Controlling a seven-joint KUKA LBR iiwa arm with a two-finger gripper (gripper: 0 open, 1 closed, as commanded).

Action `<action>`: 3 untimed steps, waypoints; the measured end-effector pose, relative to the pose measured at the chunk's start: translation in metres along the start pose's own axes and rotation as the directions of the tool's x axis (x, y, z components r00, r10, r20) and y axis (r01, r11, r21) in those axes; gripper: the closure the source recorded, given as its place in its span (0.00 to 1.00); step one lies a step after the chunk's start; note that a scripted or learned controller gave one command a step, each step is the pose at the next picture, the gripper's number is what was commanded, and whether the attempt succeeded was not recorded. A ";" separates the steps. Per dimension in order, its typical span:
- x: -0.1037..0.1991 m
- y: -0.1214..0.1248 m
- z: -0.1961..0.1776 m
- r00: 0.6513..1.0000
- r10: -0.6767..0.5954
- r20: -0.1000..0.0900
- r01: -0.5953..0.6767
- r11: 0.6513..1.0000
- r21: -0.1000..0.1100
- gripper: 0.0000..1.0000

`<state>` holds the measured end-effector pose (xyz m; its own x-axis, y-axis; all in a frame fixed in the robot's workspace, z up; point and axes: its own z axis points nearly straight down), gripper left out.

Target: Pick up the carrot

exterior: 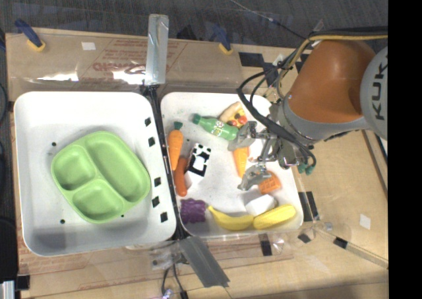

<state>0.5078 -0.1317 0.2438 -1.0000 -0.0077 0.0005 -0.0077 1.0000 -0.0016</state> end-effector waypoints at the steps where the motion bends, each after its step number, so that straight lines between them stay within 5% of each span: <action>1: -0.052 -0.045 0.109 0.962 -0.273 -0.002 0.273 0.962 -0.004 0.00; 2: -0.066 -0.065 0.151 0.997 -0.072 0.000 0.072 0.997 -0.002 0.00; 3: -0.068 -0.063 0.140 0.997 -0.081 0.003 0.081 0.997 -0.001 1.00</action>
<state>0.5765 -0.1943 0.1038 -0.9960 -0.0889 -0.0021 -0.0889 0.9960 -0.0004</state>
